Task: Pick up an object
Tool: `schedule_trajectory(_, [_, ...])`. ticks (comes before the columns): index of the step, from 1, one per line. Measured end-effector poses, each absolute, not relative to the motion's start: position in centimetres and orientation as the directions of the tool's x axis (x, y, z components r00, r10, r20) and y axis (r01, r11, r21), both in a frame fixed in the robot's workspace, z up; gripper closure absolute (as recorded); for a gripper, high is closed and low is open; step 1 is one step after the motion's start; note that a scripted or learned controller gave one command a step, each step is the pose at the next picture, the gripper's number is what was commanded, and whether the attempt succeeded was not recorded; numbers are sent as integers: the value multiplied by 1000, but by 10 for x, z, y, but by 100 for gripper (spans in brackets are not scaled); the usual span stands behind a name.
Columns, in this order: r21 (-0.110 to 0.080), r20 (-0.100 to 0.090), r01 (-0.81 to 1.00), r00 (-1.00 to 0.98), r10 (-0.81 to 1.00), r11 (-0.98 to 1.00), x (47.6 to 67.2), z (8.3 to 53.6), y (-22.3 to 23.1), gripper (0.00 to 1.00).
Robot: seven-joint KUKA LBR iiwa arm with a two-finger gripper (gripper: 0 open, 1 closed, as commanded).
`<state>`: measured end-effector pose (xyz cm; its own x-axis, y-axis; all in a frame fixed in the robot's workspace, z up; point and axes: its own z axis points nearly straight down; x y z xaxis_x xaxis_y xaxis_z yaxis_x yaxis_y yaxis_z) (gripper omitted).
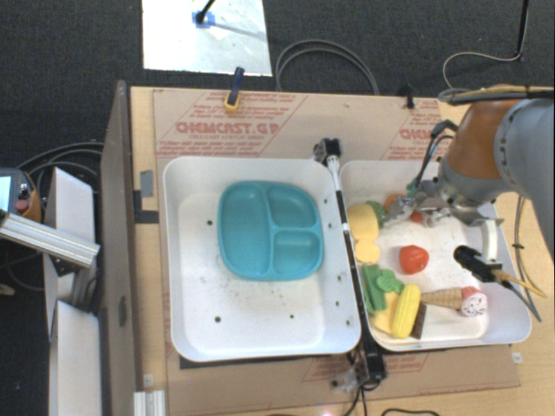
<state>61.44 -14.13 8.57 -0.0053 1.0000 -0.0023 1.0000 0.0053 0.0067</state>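
**Arm low over the right bin, toys scattered beneath**

Dark carpet surrounds a bench (260, 128) topped with printed cardboard, bearing two white bins side by side. Reaching in from the right, the grey arm (512, 146) with its orange band bends down over the right bin (512, 319). Left of it, the left bin (199, 319) carries a teal divided plate (269, 230). The gripper (416, 204) hangs low near the right bin's far wall; whether its fingers are parted or closed cannot be told. Below it lie a corn cob (405, 310), a green vegetable (377, 286), an ice-cream cone (451, 300), a yellow fruit (363, 222) and a red tomato (414, 258).
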Motion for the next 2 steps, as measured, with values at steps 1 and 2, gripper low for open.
schedule_trajectory(1, [-26, 1, 1000, 2, 1000, -2, 644, 81, -139, 0])
schedule_trajectory(2, [2, -3, 1000, 0, 1000, 0, 658, 85, -157, 0])
